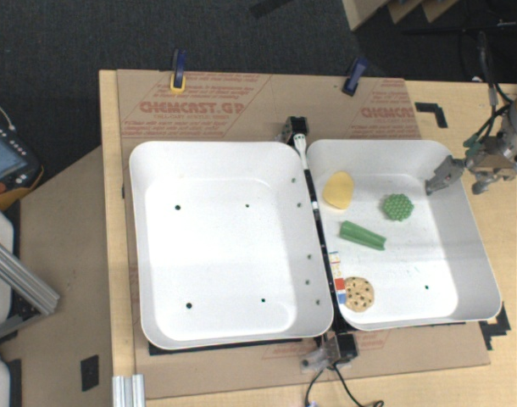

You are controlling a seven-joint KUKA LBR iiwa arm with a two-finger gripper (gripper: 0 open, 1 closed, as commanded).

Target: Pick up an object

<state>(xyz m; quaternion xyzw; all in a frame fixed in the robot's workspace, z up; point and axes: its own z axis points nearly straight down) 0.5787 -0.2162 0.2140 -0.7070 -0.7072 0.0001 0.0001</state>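
- Dark carpet surrounds the tabletop [241,91], whose brown board carries red lettering and two blue clamps [179,68] along its far edge
- We see two shallow white bins side by side on it: the left bin [157,244] with only a few small dark dots on its floor, and the right bin [466,261] holding four things
- Inside the right bin, a yellow rounded piece [338,190] lies near the far left corner, close to the wall shared with the left bin
- To its right sits a bumpy green ball [397,207], apart from the yellow piece
- A green stick [362,236] lies at a slant nearer the middle of the bin, just below and between those two
- A round speckled cookie [358,294] rests by the near left corner, beside a small red and blue strip on the divider
- Our claw [464,175] hangs over the right bin's far right edge, its two fingers spread apart with nothing between them, well clear of the green ball
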